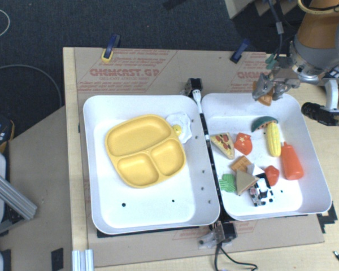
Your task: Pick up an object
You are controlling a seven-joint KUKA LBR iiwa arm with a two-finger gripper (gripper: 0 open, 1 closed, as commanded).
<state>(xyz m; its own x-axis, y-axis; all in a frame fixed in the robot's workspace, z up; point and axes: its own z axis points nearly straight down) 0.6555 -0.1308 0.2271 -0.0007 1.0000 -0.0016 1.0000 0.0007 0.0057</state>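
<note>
Small orange piece pinched at the far rim of the right bin

At the upper right of the frame the arm (319,24) is cut off by the edge, so its grey body and orange band show in part. The gripper (269,91) hangs over the top rim of the right bin (313,199); its jaws sit narrow around a small orange-brown object (265,99), whose shape is too small and shadowed to make out.

Lower in that bin lie glossy plastic toy foods: a yellow corn cob (273,138), an orange carrot (291,161), a pizza wedge (223,144), a red piece (243,144) and a tangle of small items at the bottom, partly overlapping.

The left bin (99,202) holds a smooth yellow divided plate (145,149) with a fried egg (179,125) touching its upper right rim. Both bins rest on a brown counter (79,83)
</note>
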